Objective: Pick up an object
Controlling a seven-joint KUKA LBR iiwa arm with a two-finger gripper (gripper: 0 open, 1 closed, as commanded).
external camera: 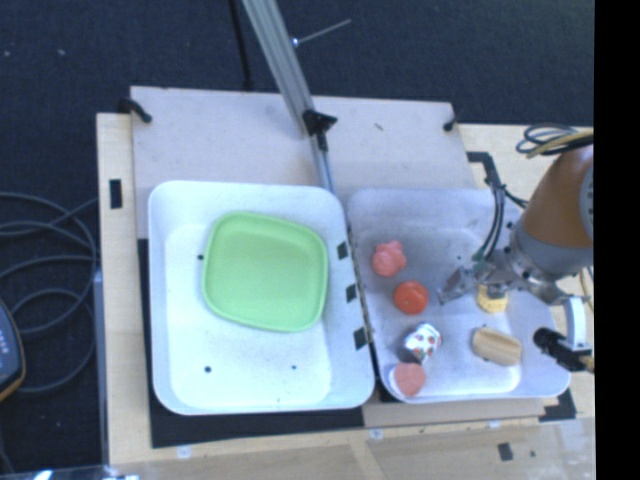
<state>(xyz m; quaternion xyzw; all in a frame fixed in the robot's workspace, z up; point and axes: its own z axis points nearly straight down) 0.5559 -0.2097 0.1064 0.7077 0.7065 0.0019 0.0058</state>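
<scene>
2 shallow white bins sit side by side on the bench, and the account runs from the near edge toward the far one. Nearest, at about 6 o'clock in the right bin [440,213], a pale red ball [408,377] lies close against the front rim. Just beyond it, toward 12 o'clock, stands a small white cup with coloured spots [422,342]. At 3 o'clock from that cup, apart from it, a tan wooden block [496,346] lies near the bin's right side. Farther in, a red-orange ball [411,296] sits at 12 o'clock from the cup, and a pink lumpy piece [389,259] lies at 11 o'clock from that ball, close beside it. A small yellow object [492,300] lies at 12 o'clock from the block, partly under the arm's wrist. The gripper [462,281] hangs low over the bin floor between the red-orange ball and the yellow object; whether it is spread or closed cannot be told, and nothing shows in its grasp. In the left bin [180,368], a green square plate [266,271] rests toward the far half.
</scene>
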